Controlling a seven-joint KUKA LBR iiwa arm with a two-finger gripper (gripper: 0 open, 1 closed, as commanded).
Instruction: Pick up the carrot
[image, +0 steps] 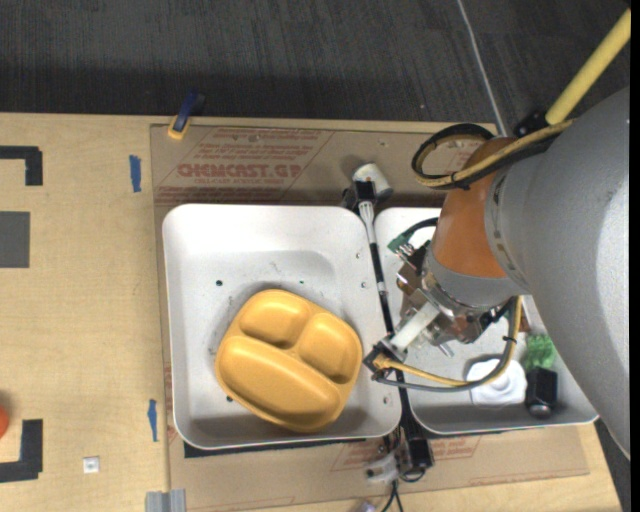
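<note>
You see the arm (570, 200) hiding most of the right bin (450, 405); the left edge cuts off a red thing (3, 423).

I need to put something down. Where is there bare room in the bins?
Left bin: bare floor along its far rim, behind the yellow loaf-shaped thing. Right bin: crowded by the arm, a green thing and a white thing.
</note>
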